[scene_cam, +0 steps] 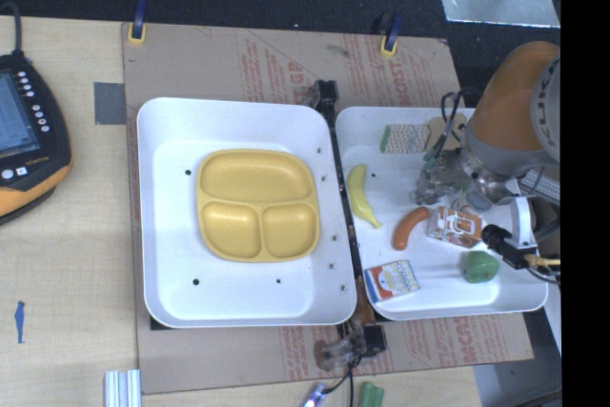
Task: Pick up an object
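One claw [440, 189] hovers above the sausage [411, 227].

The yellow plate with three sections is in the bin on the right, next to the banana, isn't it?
Not quite. The camera view shows the yellow plate with three sections in the left bin, by itself. The banana lies in the right bin, near the bin's left wall, with the sausage and other small things.
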You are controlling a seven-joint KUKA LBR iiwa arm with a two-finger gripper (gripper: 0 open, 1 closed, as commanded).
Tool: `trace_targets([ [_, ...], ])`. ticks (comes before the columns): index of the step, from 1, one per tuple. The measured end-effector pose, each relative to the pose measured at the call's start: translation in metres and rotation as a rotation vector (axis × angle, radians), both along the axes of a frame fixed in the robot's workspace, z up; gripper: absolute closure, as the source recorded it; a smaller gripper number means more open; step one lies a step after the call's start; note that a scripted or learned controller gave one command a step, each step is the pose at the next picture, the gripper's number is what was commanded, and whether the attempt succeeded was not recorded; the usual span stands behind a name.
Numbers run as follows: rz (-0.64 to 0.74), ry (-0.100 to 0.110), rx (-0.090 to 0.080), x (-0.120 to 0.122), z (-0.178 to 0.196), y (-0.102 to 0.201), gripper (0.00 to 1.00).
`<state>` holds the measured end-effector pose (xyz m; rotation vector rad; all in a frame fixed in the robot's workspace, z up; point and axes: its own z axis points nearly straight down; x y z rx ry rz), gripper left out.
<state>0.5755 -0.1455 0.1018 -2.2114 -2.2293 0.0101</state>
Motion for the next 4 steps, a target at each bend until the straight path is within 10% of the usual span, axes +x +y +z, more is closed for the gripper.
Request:
trace_targets([
  [1,-0.001,0.000,0.000,0.000,0.000,0.000,0.00],
  [2,-0.005,-0.001,0.003,-0.044,-0.011,0.033,0.00],
  [3,-0.002,-0.001,0.001,-0.043,0.000,0.032,1.00],
  [4,-0.003,-0.004,0.004,-0.032,0.090,0.101,1.00],
])
